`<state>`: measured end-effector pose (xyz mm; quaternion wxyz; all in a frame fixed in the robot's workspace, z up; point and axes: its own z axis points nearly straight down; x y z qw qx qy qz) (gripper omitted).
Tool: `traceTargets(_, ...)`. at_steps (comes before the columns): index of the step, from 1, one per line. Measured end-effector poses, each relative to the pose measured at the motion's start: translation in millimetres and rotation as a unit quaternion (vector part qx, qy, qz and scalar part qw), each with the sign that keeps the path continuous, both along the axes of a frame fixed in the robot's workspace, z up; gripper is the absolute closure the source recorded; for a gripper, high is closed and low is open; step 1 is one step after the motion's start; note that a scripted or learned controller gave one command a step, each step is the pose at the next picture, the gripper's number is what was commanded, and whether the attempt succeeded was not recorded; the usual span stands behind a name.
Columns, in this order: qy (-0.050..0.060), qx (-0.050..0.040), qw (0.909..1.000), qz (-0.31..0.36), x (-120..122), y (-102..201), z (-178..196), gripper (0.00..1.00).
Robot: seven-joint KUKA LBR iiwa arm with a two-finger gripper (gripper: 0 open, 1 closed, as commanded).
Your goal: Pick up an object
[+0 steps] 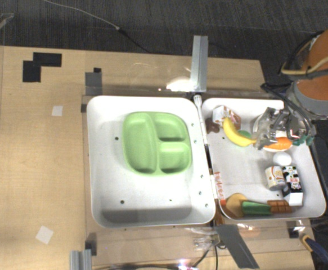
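My pincer hangs low in the right bin, near its far right corner; whether it is wide or narrow I cannot tell. Just beside it lie a banana and an orange carrot-like toy. A small white carton sits toward the right edge, a green-and-brown piece along the near edge. The left bin carries a green divided tray
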<state>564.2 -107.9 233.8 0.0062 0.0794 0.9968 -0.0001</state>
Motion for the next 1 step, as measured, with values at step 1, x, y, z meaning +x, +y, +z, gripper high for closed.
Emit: traceTargets(1, 0.002, 0.0019, 0.9973, -0.073, 79.9, 27.9, -23.9, 1.00)
